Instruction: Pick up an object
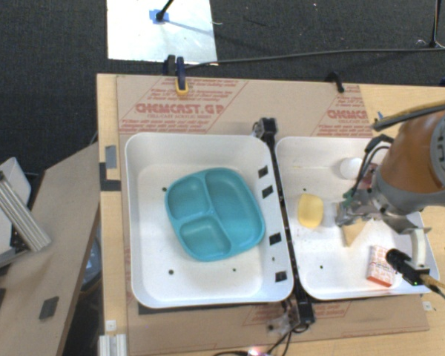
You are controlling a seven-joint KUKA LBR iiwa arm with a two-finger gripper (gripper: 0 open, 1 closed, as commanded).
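Note:
In the right bin lie a pale yellow block, a tan wedge, a red and white packet and a white round object. My gripper is low in this bin, directly over the top of the tan wedge and just right of the yellow block. The grey and orange arm reaches in from the right and hides part of the bin floor behind it.
The left bin holds a teal divided plate. A black-clipped divider runs between the two bins. A black cable connector hangs beside the packet near the right bin's front rim.

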